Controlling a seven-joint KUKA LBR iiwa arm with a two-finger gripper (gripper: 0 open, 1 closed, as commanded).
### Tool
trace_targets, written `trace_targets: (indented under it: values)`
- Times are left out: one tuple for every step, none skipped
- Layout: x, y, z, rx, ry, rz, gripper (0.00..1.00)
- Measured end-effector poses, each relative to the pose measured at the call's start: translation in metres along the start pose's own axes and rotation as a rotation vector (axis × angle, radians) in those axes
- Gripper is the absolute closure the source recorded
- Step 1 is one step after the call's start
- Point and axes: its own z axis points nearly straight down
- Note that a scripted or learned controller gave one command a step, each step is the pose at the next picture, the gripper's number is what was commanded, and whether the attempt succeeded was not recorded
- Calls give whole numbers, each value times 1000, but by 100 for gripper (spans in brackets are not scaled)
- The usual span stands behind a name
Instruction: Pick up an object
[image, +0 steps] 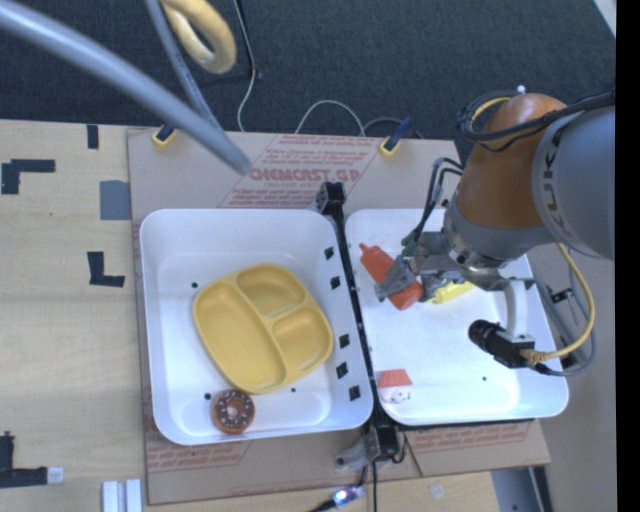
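One orange object (383, 272) lies touching the gripper (400, 287).

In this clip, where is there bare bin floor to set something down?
Left bin: free along the far wall, beyond the yellow tray. Right bin: free between the small block and near-right corner. Crowded around the hand and orange object.

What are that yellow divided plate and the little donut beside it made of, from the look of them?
The yellow plate looks like moulded plastic: one even colour, smooth rounded compartment walls, soft sheen. The donut is likely a plastic or rubber toy, brown with speckled topping; too small to be sure.
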Motion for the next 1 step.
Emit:
trace_targets:
  values:
    - [57, 14, -8, -1, -1, 0, 100]
